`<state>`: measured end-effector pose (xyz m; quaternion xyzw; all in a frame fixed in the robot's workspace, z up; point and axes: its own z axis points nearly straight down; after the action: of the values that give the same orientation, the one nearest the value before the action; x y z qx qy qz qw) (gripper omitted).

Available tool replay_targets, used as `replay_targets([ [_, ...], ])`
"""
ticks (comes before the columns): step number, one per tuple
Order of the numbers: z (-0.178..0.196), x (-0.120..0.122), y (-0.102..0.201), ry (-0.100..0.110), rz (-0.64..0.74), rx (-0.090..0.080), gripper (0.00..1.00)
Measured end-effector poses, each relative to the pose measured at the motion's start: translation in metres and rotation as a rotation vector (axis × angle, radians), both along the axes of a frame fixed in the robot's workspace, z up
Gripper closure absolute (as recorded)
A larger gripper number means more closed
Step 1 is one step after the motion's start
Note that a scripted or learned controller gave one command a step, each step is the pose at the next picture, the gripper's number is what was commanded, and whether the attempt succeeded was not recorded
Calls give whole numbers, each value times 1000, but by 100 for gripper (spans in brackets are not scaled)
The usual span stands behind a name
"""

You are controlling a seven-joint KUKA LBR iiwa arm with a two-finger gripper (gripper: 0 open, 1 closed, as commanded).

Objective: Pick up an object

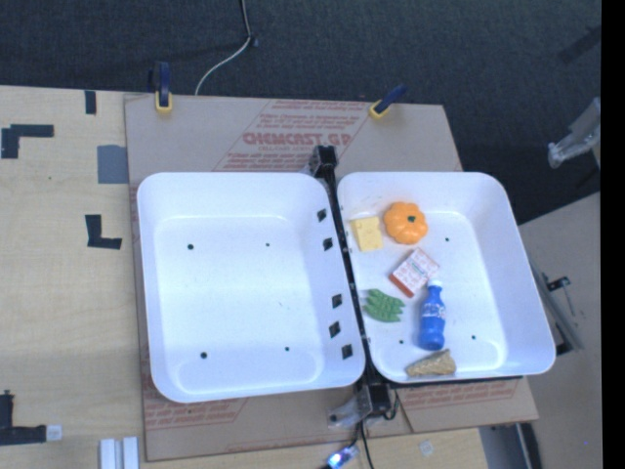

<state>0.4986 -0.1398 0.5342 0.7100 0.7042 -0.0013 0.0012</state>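
The right bin [508,262] holds several small objects. An orange pumpkin [405,222] lies near its far side, with a yellow cheese block [366,234] just left of it. A red-and-white box [414,272] sits at the middle. Below it a blue bottle [432,317] lies on its side, with a green leafy piece [384,306] to its left. A tan bread wedge [432,364] rests against the near wall.
The left bin [156,262] stands beside the right one, joined by a black clipped divider [337,262]. Both rest on a cardboard sheet [283,135] held by clamps. A grey metal part [574,143] juts in at the right edge.
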Motion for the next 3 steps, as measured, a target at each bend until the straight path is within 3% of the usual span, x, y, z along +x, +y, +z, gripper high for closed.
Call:
replay_targets([
  [1, 1, -15, 76, 0, 17, 5, 100],
  [2, 0, -4, -11, 0, 1, 0, 100],
  [3, -15, -15, 40, 2, 13, 4, 100],
])
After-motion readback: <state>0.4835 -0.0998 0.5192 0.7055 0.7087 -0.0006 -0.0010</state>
